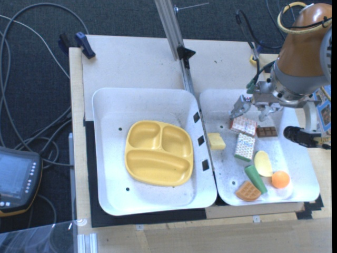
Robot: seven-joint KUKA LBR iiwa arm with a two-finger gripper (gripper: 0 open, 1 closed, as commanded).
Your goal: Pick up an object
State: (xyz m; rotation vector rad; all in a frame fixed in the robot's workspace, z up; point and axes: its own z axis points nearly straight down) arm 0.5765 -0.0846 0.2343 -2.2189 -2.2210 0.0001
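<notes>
- The yellow divided plate [158, 153] lies in the left bin [105, 141] on the desk [131, 62].
- Right of the plate, in the right bin [308, 181], lie a pale yellow block [216, 140], a waffle piece [248, 191] and two patterned boxes [244, 136].
- The pincer [251, 109] hangs over the upper box, far right of the plate; I cannot tell whether it is spread or pressed together.
- A chocolate bar [266, 132], yellow oval [263, 163], green piece [256, 179] and orange ball [280, 179] lie farther right.
</notes>
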